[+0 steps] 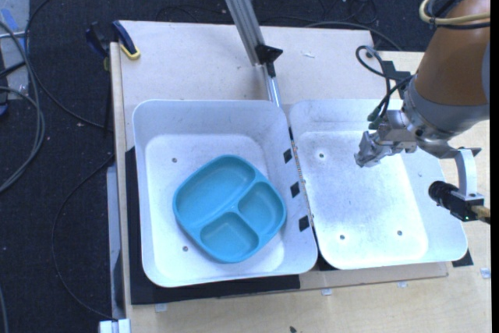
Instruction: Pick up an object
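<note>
Blue plate waits left, claw hangs right.

The blue divided plate (228, 207) lies in the left bin (156, 129), long axis ten to four, at eight o'clock from the claw (368, 154), which carries nothing; its opening I cannot tell.

Readable text: none found in the camera view.
Blue divided plate (228, 207): no label or brand seen.
Left bin (156, 129): plain white, nothing printed; small dark clips at the shared edge carry no legible marks.
Right bin (405, 246): plain white, only scuffs seen, no characters.
Arm (456, 51): orange band, no logo or number made out.
Gripper (366, 156): no marking resolved.
Bench (195, 62): bare surface, no signs noted.
</note>
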`<state>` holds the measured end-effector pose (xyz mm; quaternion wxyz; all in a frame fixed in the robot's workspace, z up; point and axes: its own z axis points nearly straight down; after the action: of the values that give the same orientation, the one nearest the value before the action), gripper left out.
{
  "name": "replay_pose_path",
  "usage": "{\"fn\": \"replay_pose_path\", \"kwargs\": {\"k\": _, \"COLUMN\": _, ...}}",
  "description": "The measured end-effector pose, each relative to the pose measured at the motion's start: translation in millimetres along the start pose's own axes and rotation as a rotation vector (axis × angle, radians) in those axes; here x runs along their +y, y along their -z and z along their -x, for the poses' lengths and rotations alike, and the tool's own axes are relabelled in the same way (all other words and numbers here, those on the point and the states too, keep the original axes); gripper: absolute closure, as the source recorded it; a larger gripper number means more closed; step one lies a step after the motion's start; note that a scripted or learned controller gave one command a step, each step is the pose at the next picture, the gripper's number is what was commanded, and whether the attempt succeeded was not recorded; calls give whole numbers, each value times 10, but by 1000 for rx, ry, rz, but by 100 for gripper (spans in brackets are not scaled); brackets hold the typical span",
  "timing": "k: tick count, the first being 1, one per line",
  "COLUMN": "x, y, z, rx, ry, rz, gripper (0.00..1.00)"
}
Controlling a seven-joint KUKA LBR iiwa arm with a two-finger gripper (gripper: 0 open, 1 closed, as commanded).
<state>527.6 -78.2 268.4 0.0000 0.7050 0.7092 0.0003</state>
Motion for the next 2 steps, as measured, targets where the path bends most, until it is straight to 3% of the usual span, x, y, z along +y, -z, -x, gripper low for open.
{"fn": "replay_pose_path", "kwargs": {"k": 1, "x": 94, "y": -146, "z": -501, "rx": 1, "ry": 1, "rz": -2, "gripper": 100}}
{"fn": "replay_pose_path", "kwargs": {"k": 2, "x": 363, "y": -273, "z": -1034, "rx": 1, "ry": 1, "rz": 1, "gripper": 100}}
